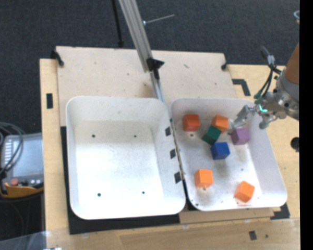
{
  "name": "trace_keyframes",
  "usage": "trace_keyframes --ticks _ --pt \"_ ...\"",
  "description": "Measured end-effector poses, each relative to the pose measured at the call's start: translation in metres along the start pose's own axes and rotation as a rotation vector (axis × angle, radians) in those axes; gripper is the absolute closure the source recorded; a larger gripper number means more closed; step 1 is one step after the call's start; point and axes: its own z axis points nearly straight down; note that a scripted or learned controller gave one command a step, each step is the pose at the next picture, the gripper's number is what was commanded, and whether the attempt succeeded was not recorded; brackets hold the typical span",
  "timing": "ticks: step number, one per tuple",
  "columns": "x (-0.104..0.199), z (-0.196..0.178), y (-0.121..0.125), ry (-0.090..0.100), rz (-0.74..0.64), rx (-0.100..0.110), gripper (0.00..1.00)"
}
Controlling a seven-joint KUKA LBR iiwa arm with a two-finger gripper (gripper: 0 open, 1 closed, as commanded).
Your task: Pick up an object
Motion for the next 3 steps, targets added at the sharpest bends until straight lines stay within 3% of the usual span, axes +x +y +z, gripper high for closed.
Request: trace_keyframes --ticks 1,3 --pt "0.000 -0.002 0.001 -0.001 -0.001 -0.004 0.00" --pt "-0.003 0.104 -0.013 -0.001 0.004 0.002 0.00"
